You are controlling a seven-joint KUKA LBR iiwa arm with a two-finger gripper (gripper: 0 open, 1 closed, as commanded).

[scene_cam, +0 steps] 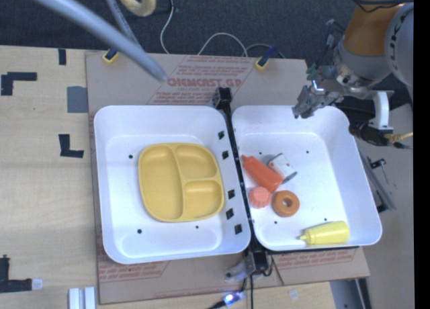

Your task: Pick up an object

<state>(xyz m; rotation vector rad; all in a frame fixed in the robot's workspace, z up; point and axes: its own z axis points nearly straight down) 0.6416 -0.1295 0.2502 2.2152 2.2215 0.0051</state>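
Orange carrot (262,173) is seen lower left of the tool (306,107), long axis running diagonally; tool's open-or-closed state can't be told.

You see an orange carrot (262,172) lying slanted just right of the divider (232,166), beside an orange ring (287,203) and a yellow bottle (326,233).

The hand (306,108) hangs over the far rim of the right shallow white plastic bin (349,166), which sits on the desk (40,166) just beside the left shallow white plastic bin (111,166). Nearer than the hand and to its left lie an orange plastic carrot (262,173), a small pink round cap (260,197) and an orange ring-shaped doughnut toy (287,203). Nearest of all lies a yellow plastic squeeze bottle (326,233). Far to the hand's left, a yellow three-compartment plastic plate (180,181) lies in the left bin.
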